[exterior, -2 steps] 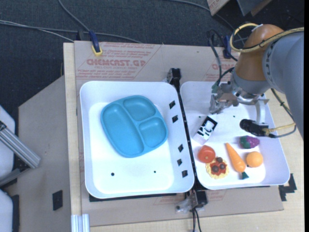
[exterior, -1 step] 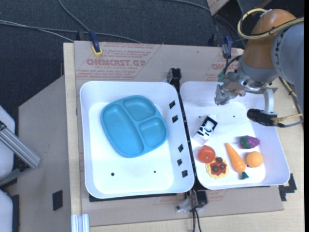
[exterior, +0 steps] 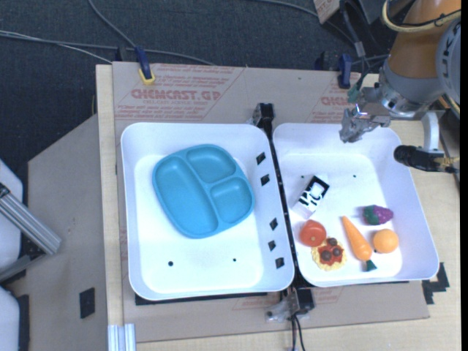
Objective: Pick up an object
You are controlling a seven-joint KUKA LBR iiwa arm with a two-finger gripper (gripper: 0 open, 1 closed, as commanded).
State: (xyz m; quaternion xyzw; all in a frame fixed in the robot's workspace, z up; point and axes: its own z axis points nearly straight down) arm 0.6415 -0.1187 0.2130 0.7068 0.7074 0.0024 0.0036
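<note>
Right bin (exterior: 409,196) | orange carrot (exterior: 356,238), green-tipped, lying flat | pincer (exterior: 354,131) above far rim, opening unclear

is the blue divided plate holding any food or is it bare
Bare. The blue plate in the left bin shows three unfilled compartments; the toy foods lie in the right bin.

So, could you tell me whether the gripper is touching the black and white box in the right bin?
Apart. The camera view shows the gripper at the right bin's far edge, with bare white bin floor between it and the black and white box.
</note>
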